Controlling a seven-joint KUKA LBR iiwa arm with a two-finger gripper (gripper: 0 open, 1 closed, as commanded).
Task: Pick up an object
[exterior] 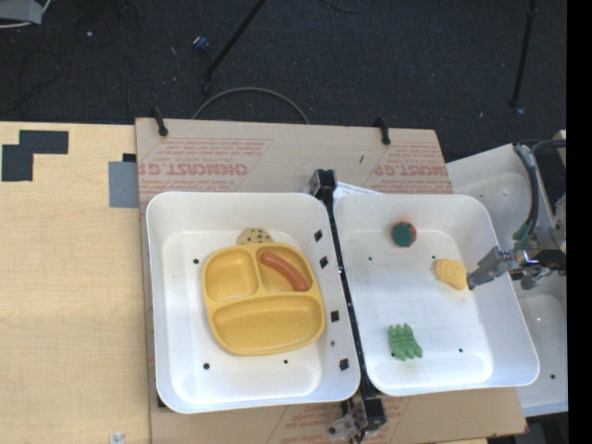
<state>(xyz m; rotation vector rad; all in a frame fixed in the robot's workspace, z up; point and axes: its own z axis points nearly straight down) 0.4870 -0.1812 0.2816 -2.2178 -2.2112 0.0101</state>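
Bins sit side by side: the left bin (176, 248) holds a glossy yellow divided tray (264, 326) with a sausage (285, 269) in one compartment and a speckled cookie (253, 237) behind it. The right bin (504, 340) holds a round green ball (403, 234), a bumpy yellow corn piece (451, 273) and a ridged green piece (404, 341). The gripper (481, 276) is just beside the corn; its grip is unclear.

Claw (487, 273) low at right side
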